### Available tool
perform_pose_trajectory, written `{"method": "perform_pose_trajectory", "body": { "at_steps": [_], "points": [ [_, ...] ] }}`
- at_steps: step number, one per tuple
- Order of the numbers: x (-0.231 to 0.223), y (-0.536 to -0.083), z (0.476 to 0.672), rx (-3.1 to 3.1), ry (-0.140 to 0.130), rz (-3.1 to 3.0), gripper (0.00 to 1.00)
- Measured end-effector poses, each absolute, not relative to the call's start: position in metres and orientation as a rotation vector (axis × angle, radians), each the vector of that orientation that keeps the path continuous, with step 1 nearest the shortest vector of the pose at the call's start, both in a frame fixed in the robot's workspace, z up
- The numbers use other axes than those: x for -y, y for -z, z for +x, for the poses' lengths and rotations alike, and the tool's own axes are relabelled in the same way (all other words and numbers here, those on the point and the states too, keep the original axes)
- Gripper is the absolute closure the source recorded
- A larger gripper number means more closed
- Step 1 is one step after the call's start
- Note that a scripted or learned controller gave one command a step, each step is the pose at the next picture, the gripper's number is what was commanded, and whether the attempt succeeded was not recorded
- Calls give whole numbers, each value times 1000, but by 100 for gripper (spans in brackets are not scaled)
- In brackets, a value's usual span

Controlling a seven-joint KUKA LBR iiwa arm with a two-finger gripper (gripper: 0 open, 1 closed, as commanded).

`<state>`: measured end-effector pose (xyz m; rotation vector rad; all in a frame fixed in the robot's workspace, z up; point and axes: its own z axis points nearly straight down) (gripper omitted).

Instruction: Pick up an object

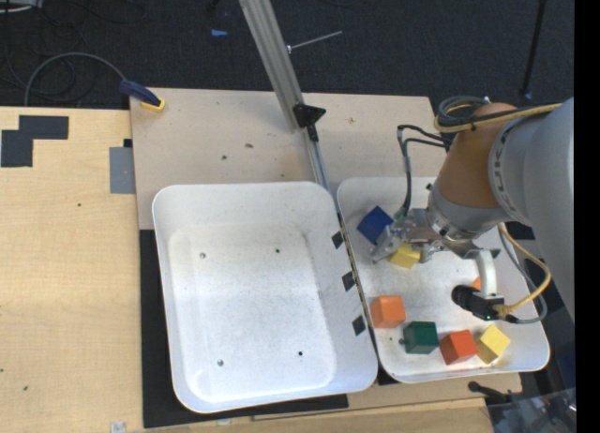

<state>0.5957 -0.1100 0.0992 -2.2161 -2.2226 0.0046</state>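
Since the claw (pixel 401 246) sits over the yellow block (pixel 405 257), finger state unreadable, confirm the grip before lifting; blue block (pixel 374 225) crowds its left.

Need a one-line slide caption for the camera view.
Tool low in the right bin by a yellow block and blue block.

Reaches in from the right, over the right-hand shallow white bin (pixel 539 351). Grey arm (pixel 548 155) with orange band (pixel 469 164) above the wrist, bent downward toward the upper middle of this bin. Metal two-finger gripper (pixel 398 244) low, close to the bin floor, pointing left.
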Motion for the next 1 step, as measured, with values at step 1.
{"method": "perform_pose_trajectory", "body": {
  "at_steps": [1],
  "points": [
    [109, -111, 594, 2230, -7, -2204, 100]
  ]
}}
